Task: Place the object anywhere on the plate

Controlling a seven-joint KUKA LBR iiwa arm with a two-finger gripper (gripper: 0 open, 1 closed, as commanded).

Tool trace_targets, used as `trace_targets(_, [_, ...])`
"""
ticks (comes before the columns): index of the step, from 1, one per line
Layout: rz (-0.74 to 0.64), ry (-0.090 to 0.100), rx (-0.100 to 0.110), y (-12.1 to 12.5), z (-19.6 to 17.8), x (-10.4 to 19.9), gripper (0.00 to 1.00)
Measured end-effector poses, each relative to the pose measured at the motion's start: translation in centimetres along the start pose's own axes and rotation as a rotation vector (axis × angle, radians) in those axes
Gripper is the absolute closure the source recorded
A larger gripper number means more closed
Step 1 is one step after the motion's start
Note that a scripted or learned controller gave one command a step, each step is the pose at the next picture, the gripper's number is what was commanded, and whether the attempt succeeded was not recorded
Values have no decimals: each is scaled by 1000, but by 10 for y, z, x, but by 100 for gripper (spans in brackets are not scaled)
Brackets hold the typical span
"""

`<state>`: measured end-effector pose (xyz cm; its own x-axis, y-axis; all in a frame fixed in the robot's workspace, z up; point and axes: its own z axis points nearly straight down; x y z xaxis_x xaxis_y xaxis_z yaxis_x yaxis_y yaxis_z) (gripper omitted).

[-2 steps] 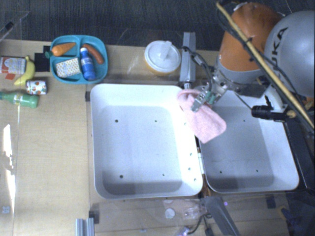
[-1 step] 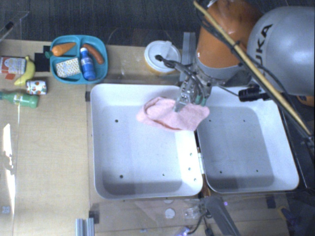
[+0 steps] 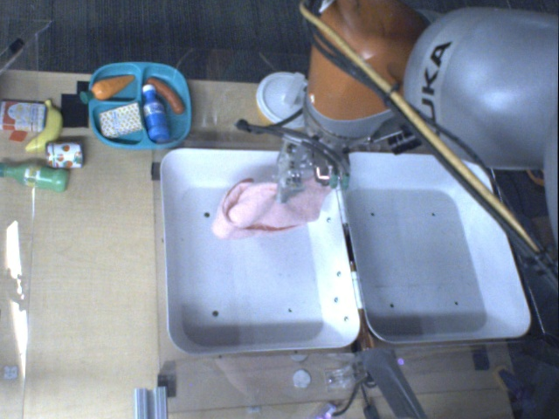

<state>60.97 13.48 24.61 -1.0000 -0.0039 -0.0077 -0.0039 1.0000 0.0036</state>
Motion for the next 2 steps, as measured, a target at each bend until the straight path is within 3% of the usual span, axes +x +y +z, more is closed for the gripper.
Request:
trace_targets(1, [-1,2,0,49,18,-6,100])
trace_targets(2, [-1,1,0,49,17,-6,0])
